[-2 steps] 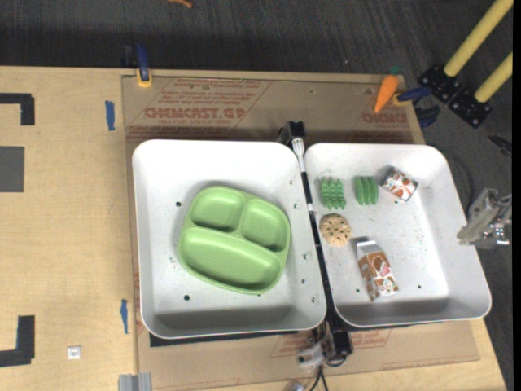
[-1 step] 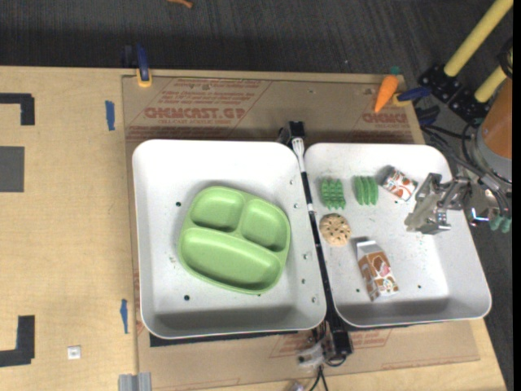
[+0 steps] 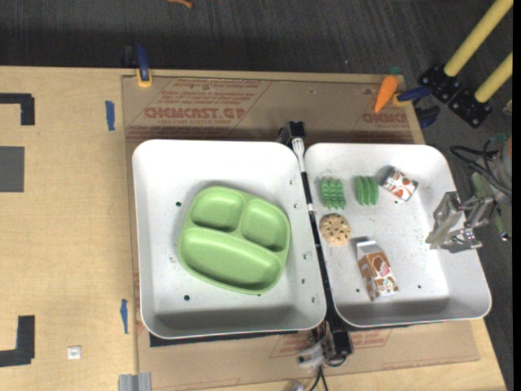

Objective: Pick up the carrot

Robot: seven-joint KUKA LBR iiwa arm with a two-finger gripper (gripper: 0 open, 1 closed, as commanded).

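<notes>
Small orange carrot with green top lies on the brown cardboard sheet of the worktop, just beyond the far rim of the right shallow white bin, outside both bins; metal two-finger tool sits over that bin's right edge, well apart from the carrot, finger state cannot be told. Right bin holds two green ridged pieces, a round cookie, a small red-white carton and a brown-white packet; left bin holds a green three-compartment plate
</notes>
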